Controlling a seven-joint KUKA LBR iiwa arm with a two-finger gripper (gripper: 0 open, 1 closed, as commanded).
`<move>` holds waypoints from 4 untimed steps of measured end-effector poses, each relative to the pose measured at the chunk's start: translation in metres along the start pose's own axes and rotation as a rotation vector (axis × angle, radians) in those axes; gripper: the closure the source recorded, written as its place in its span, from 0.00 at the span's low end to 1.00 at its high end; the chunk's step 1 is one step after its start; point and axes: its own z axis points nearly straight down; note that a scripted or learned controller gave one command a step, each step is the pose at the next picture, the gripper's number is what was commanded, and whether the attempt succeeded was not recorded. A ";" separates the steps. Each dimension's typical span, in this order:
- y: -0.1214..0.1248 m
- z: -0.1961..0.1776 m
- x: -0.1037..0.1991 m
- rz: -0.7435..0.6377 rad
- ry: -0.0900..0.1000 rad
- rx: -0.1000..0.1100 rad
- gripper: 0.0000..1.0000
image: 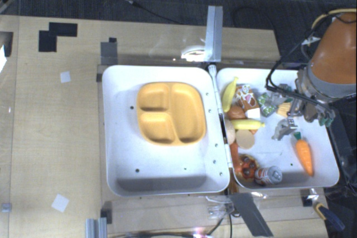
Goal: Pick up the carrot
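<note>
The carrot (304,156), orange with a small green top, lies near the right wall of the right bin (326,175), its tip pointing toward the front. The gripper (285,124) hangs over the middle of that bin, just up and to the left of the carrot's green end and apart from it. Above it, the grey arm with its orange band (334,47) comes in from the right. Nothing shows held by the gripper.
The right bin's left side holds a banana (228,93), a yellow piece (249,125), a round beige item (245,140), a packet (244,98), a can (271,175) and red items (245,164). A yellow divided plate (170,112) sits in the left bin (120,147).
</note>
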 end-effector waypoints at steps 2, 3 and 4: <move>-0.067 0.095 0.038 0.122 -0.008 0.002 1.00; -0.014 0.045 0.059 0.069 -0.003 0.000 1.00; 0.012 0.022 0.051 0.010 -0.004 0.000 1.00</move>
